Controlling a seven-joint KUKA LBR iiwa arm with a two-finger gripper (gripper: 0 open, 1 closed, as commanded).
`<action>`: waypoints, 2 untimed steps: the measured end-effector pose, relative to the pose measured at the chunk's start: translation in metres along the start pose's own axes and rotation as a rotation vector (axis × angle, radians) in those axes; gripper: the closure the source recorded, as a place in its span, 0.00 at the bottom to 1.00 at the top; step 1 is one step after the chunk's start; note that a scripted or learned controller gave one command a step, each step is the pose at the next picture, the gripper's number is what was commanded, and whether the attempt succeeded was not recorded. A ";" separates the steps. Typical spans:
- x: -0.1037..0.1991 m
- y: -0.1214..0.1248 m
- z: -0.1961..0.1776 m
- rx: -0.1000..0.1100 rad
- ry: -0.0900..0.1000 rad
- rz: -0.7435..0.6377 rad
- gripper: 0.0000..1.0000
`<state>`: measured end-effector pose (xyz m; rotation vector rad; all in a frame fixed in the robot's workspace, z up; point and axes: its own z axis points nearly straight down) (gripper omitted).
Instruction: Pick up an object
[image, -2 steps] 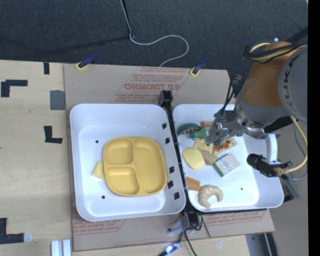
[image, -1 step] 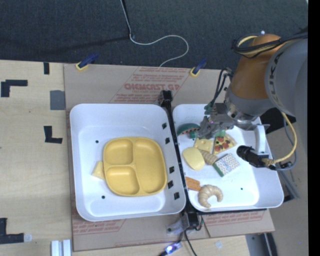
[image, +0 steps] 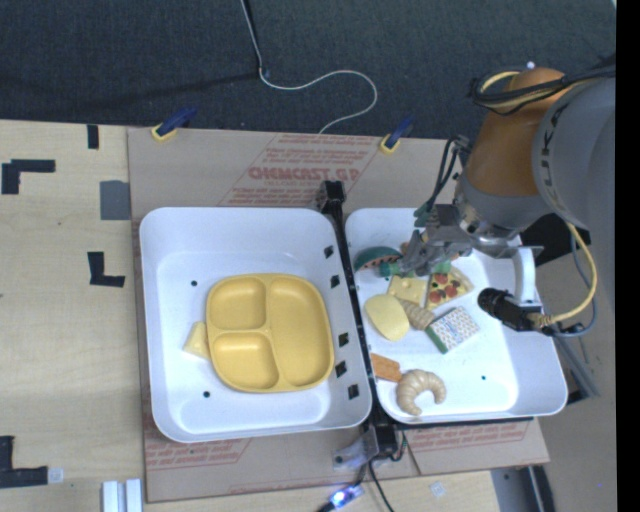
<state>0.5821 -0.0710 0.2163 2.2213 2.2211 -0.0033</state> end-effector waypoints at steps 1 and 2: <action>0.007 0.001 -0.010 0.000 0.002 -0.002 1.00; -0.004 -0.001 -0.001 0.002 0.000 0.000 1.00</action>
